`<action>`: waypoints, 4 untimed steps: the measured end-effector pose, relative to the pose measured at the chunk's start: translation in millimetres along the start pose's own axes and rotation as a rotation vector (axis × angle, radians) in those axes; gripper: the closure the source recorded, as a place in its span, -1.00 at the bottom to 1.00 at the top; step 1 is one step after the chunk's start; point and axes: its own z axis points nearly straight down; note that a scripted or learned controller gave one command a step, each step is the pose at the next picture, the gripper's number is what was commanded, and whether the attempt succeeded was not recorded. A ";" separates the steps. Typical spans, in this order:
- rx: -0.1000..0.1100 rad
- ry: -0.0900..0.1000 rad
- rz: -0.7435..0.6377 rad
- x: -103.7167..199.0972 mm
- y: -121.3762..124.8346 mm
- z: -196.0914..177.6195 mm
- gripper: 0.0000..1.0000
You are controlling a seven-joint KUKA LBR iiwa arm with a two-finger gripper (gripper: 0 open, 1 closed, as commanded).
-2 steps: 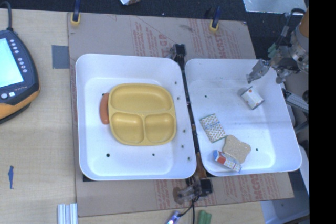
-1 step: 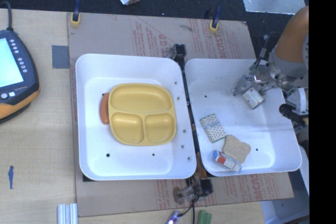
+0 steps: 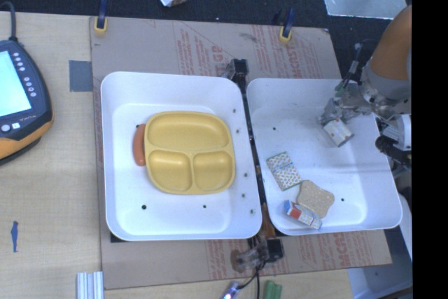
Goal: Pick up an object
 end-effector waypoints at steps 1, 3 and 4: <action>-0.003 0.003 0.002 45.1 22.5 -57.2 1.00; 0.001 0.001 0.000 105.5 -33.2 1.4 -1.00; -0.001 0.002 0.005 48.4 21.8 10.4 -1.00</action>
